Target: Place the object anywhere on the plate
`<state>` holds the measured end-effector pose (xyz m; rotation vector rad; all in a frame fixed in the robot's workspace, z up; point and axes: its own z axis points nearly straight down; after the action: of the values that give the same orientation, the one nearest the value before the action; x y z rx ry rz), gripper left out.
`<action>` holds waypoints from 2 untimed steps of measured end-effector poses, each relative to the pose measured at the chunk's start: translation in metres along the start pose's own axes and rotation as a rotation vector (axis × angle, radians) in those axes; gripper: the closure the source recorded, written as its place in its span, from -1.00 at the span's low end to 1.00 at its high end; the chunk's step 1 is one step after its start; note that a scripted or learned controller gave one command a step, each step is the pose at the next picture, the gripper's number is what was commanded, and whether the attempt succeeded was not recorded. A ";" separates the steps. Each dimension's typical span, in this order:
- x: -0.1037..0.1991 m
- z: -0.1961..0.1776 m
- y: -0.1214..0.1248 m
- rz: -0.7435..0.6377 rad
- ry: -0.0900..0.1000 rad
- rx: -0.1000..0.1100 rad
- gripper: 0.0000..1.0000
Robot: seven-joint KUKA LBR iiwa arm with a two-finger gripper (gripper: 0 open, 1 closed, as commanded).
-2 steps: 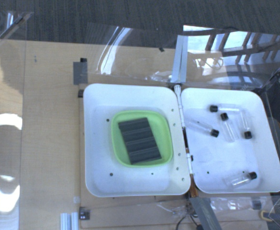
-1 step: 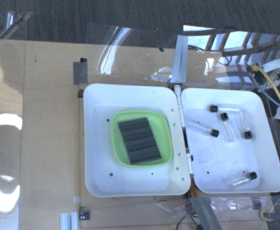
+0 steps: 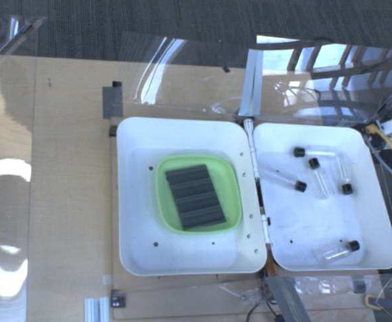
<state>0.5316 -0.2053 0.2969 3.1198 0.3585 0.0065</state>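
On the table [image 3: 55, 180] the left white bin [image 3: 134, 193] holds a green plate [image 3: 163, 210]; the dark grey ribbed block [image 3: 195, 197] lies flat on the middle of that plate, turned a little askew to its edges. The right white bin [image 3: 376, 227] holds several clear vials [image 3: 279, 177] with black caps, scattered apart; the pincer's state cannot be told.

Glossy green plastic plate [image 3: 230, 192]; matt ribbed dark block [image 3: 195, 197].
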 end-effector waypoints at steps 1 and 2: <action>0.046 0.025 -0.019 0.009 -0.001 0.001 -1.00; 0.002 0.012 0.001 0.024 0.001 -0.001 -1.00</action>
<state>0.5338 -0.2056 0.2845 3.1233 0.3207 0.0078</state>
